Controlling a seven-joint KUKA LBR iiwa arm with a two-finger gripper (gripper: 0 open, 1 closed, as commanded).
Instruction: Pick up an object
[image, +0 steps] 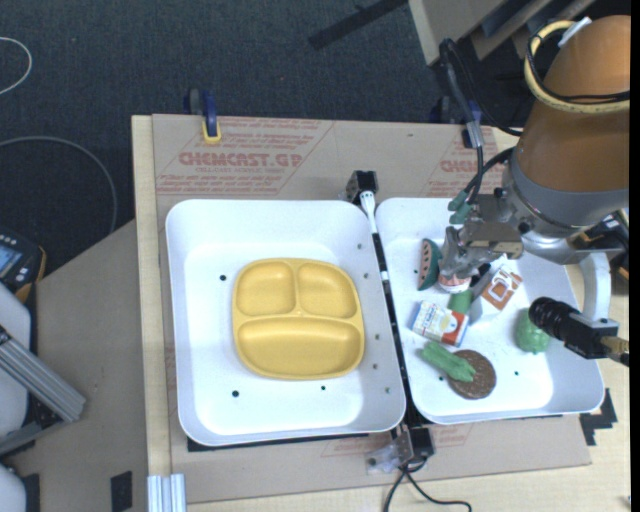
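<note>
The jaws (458, 272) are lowered into the right bin (570, 395) among small toys; their state cannot be told. A watermelon slice (428, 264) lies at their nine o'clock, and a yellow tray (297, 318) is seen in the left bin (195, 330).

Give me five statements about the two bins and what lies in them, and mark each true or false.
1. The yellow divided plate lies in the left bin. True.
2. The gripper hangs over the left bin. False: it is over the right bin.
3. The watermelon slice lies in the right bin. True.
4. The small carton sits on the yellow plate. False: it lies in the right bin.
5. The yellow plate has three compartments. True.
</note>
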